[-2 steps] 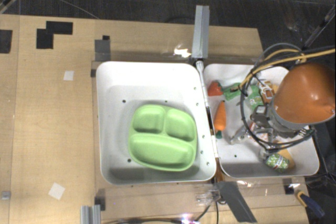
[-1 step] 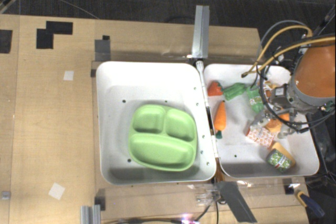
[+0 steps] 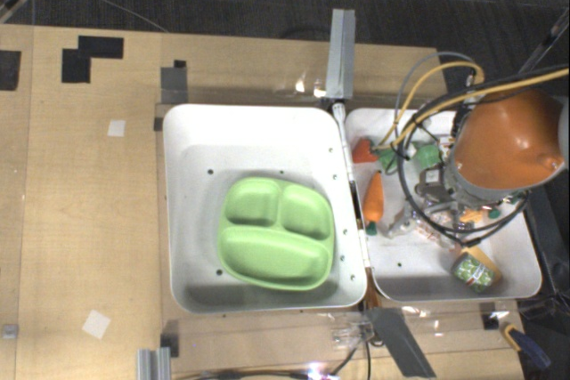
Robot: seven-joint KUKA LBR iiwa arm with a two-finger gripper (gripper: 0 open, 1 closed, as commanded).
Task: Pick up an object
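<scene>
A green divided plate (image 3: 276,233) lies in the left bin (image 3: 191,191). In the right bin (image 3: 521,276) an orange carrot (image 3: 373,198) lies near the left wall, with a red piece (image 3: 362,150) and a small green piece (image 3: 386,160) above it. A small green and yellow object (image 3: 474,268) sits near the front right corner. The arm's orange band (image 3: 508,142) hangs over the right bin, and the gripper (image 3: 443,214) below it is low among cables, to the right of the carrot. Cables and the wrist hide its tips.
A metal post (image 3: 341,58) stands behind the wall between the bins. Yellow and black cables (image 3: 427,93) loop over the back of the right bin. Wooden bench (image 3: 80,218) extends to the left of the bins.
</scene>
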